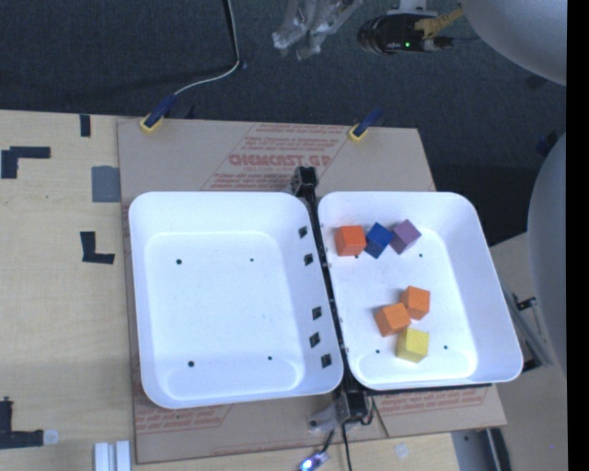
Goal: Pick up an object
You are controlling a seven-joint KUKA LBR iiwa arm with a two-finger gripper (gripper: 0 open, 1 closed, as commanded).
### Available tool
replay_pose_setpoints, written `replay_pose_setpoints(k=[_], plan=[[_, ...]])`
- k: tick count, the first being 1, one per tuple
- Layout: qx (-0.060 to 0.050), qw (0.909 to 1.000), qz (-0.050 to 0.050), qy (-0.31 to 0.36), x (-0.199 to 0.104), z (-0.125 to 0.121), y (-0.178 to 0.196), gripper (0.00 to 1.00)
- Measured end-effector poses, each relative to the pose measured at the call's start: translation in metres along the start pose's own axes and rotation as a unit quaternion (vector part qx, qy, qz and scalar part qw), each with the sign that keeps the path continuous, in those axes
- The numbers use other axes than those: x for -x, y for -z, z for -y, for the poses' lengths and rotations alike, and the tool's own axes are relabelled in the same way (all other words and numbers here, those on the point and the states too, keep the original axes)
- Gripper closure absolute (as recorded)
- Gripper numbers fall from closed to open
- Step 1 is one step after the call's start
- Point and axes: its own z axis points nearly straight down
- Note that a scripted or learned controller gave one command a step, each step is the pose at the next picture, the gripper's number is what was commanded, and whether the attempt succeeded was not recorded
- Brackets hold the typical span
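Camera view, looking down at a slant. Two shallow white bins lie side by side on a cardboard sheet [276, 156] printed with red lettering, which rests on the wooden bench [55, 304]. The sheet's far edge is pinned by two yellow-and-blue clamps [158, 112], one near each far corner.

The left bin [138, 216] has a bare white floor. The right bin [465, 213] holds six small cubes in two groups, well apart from each other. Near its far-left corner stands a row of three: the upper orange cube [349, 240], the blue cube [378, 240] touching it, and the purple cube [404, 236] just beside the blue one. Nearer the camera, the right-hand orange cube [417, 302] and the lower orange cube [392, 318] touch, with the yellow cube [412, 344] just below them.

The gripper [308, 28] appears as a pale blur beyond the bench's far edge, above the dark floor, well apart from both bins and every cube. The blur prevents telling whether it is apart or together, and nothing can be made out in its grasp. The grey arm [515, 28] fills the upper right corner.
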Motion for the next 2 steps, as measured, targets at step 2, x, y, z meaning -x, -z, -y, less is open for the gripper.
replay_pose_setpoints(k=[2], plan=[[-0.001,1.0,0.0,0.0,-0.062,0.0,-0.094,1.0]])
